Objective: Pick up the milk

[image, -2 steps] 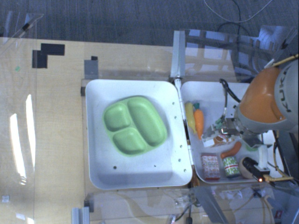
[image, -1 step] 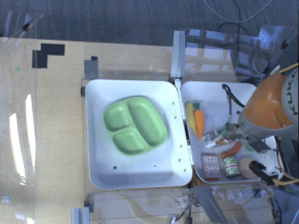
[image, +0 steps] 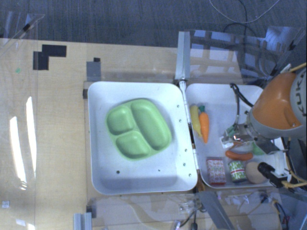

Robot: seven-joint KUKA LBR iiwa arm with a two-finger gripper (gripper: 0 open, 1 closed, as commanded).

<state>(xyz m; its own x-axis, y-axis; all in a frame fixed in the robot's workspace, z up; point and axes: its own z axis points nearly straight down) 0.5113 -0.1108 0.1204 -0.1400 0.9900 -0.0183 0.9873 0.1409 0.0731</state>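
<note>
Right bin [image: 216,99]: arm [image: 280,104] hides far side; tool [image: 235,138] fingers indistinct.

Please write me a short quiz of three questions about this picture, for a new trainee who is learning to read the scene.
1. True or false: the green divided plate lies in the right bin.
2. Which thing lies directly beside the carrot, between it and the wall shared by the two bins? A) a yellow banana-like item B) a red sausage-like item C) a small can
3. Fill in: the plate has ___ compartments.

Key
1. False: it lies in the left bin.
2. A.
3. Three.

Note: the arm hangs over the right bin, and its tool is above the sausage-like item.
</note>
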